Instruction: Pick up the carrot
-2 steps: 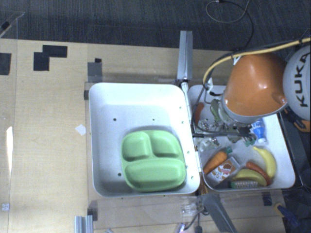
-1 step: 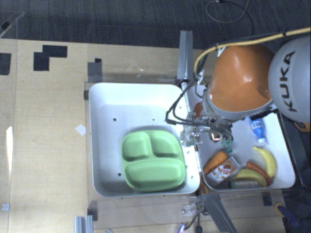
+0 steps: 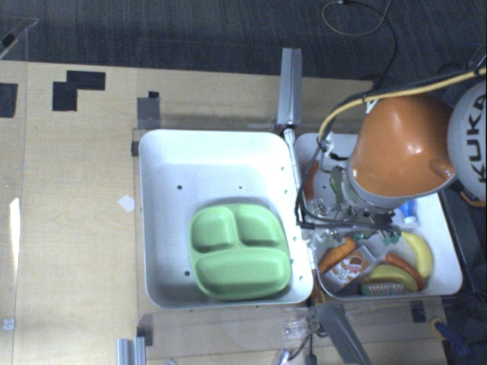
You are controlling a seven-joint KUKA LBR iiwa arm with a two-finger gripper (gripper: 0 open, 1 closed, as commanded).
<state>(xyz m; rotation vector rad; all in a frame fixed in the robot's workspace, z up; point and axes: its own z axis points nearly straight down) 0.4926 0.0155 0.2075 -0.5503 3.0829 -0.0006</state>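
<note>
A carrot (image 3: pixel 335 256) lies at the near left of the right-hand bin (image 3: pixel 450 278), beside a small printed packet (image 3: pixel 351 268), a banana (image 3: pixel 421 254) and other toy food. The gripper (image 3: pixel 354 225) hangs just above it under the arm's orange band (image 3: pixel 401 146); whether its jaws are parted cannot be told. A green divided tray (image 3: pixel 240 252) sits in the left bin (image 3: pixel 161 204).

Even overhead light, soft shadows inside the left bin (image 3: pixel 160 204), mild glare on the orange band (image 3: pixel 399 147), slightly soft focus
</note>
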